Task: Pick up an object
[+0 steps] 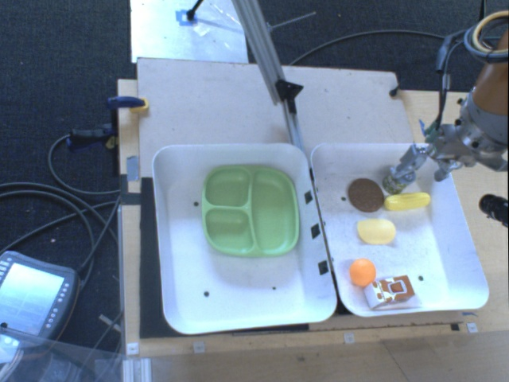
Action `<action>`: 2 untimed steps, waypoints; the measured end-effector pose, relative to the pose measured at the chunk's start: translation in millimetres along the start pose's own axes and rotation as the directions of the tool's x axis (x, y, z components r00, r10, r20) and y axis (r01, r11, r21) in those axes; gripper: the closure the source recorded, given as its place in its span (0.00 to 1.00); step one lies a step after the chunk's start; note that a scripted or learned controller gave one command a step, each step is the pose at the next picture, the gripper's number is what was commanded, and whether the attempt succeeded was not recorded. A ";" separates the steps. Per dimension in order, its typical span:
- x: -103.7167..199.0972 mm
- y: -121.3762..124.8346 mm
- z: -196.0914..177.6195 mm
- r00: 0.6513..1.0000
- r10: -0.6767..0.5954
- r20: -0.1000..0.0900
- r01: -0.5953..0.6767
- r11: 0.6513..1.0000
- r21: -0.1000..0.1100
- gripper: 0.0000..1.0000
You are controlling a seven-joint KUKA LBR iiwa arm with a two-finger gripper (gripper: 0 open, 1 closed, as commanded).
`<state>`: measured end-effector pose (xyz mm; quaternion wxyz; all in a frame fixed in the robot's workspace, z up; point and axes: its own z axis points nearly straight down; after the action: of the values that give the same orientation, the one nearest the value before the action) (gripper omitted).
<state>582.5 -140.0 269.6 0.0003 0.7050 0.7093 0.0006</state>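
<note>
Right bin (469,281): brown disc (366,195), yellow banana-shaped piece (407,202), pale yellow lump (376,231), orange ball (363,272), brown-white packet (392,291). Gripper (398,180) low beside disc; finger state cannot be told. Left bin (171,293): green divided tray (250,210).

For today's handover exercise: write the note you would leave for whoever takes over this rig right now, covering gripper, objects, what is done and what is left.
Gripper: low in the right bin, beside the brown disc and yellow banana piece; grip state unclear.
Also in that bin: pale yellow lump, orange ball, small box.
Left bin: green divided plate.
Done: nothing visibly lifted.
Left: grasp one object and raise it.
</note>
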 end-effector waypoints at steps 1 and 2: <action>0.0 0.0 -0.1 1.000 0.001 0.000 -0.001 1.000 0.000 0.00; 4.5 -9.2 53.1 1.000 0.006 0.000 -0.006 1.000 0.004 0.00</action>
<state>573.3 -135.6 216.4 -0.0009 0.7070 0.7072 -0.0007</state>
